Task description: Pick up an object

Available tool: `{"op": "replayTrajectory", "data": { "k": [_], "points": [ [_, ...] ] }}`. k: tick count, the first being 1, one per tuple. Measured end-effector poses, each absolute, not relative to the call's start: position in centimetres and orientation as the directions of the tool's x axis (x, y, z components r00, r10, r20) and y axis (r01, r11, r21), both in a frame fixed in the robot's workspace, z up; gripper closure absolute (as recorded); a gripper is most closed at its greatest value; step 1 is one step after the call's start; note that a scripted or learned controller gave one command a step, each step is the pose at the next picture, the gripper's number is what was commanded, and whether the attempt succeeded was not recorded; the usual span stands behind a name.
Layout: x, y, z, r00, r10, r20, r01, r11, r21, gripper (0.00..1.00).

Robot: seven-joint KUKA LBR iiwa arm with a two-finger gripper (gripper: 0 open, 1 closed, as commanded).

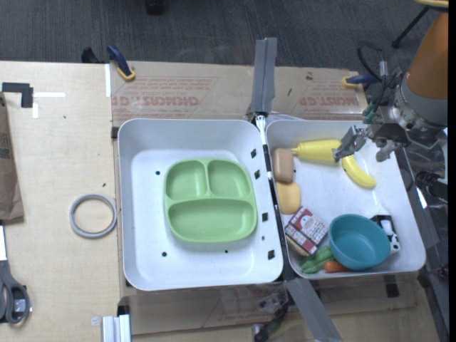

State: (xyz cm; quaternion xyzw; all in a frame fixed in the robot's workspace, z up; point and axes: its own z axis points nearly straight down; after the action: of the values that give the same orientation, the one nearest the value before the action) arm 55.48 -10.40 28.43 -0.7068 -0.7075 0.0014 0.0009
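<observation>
arm: the arm point(427, 63) is reaching in from the right, orange band showing at the top right corner.
end effector: the end effector point(367, 144) is hovering over the upper part of the right bin point(417, 258); fingers point(348, 147) are sitting apart, nothing between them.
banana: the banana point(358, 172) is lying in the right bin just below the end effector, close beside it; contact is not clear.
yellow bottle: the yellow bottle point(318, 149) is lying on its side just left of the fingers, cap pointing left.
left wall items: a tan block point(283, 164) and a yellow sponge-like piece point(288, 197) are sitting along the right bin's left wall.
front items: a small red-and-white carton point(306, 230) is lying beside a teal bowl point(358, 241); green and orange bits point(318, 261) are showing at the front edge.
left bin: the left bin point(135, 212) is carrying a green divided plate point(210, 199), lying flat near the middle.
worktop: a grey ring point(93, 214) is lying on the worktop point(50, 162), well left of the bins.
</observation>
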Motion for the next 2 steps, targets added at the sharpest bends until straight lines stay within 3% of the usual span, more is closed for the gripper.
{"op": "replayTrajectory", "data": {
  "k": [1,2],
  "points": [
    [57.8,-16.0,14.2,-0.165,0.986,0.0,0.986,0.165,-0.002,0.0],
    [65.3,-15.2,9.2,-0.111,0.994,-0.001,0.994,0.111,-0.001,0.0]
  ]
}}
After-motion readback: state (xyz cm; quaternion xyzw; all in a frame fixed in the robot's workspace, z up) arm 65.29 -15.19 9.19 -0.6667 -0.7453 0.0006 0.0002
